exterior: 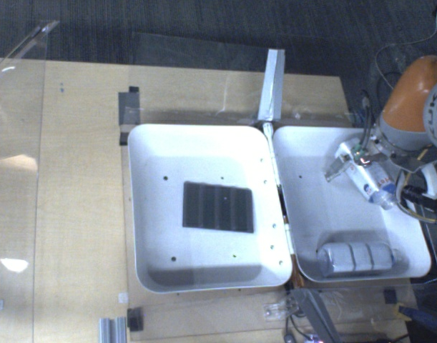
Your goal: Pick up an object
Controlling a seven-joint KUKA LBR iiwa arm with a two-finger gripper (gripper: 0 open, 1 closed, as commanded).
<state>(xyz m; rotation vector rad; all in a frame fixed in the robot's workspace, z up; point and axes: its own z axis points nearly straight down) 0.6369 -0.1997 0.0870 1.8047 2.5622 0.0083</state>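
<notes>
Grey object (356,258) blurred; jaws (349,161) hard to make out

A dark grey ribbed rectangular pad (218,207) lies flat in the middle of the left bin (146,191), well left of the jaws. A light grey segmented block (355,257) lies on its side at the right bin's (304,191) near wall, below the jaws.

Grey arm (436,116) with a rounded orange band; black cables loop beside its pale hand (341,164).
</notes>
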